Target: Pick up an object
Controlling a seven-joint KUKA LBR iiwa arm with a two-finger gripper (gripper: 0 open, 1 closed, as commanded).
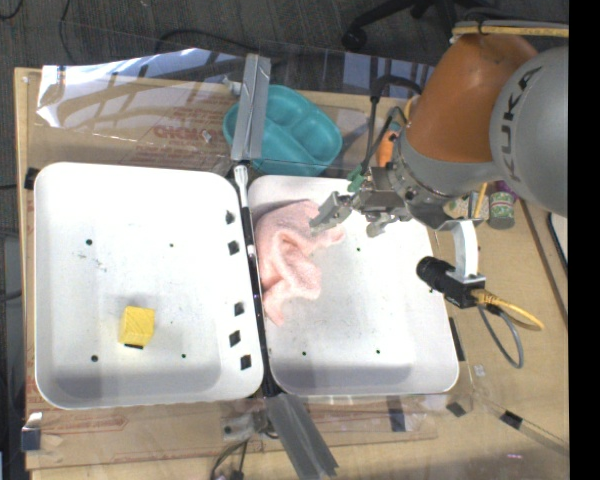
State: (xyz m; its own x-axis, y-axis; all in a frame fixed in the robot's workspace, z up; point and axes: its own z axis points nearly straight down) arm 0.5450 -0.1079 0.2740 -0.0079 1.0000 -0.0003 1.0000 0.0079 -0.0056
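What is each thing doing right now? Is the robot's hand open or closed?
Gripper: jaws open, over the right bin, holding nothing.
Pink cloth: crumpled, lying in the right bin against its left wall.
Yellow block: lying flat in the left bin, untouched.
Teal tray: sitting behind the bins, open side up.

Both bins are plain white, the left bin (70, 208) and the right bin (400, 338) alike, each dotted with a few small dark specks. A yellow block (137, 326) sits bright against the left one. The crumpled cloth (285, 258) is pale pink. Behind the bins a teal dish (290, 133) shows. The arm (490, 88) is grey with an orange band, and the bench (540, 368) is light wood-coloured.
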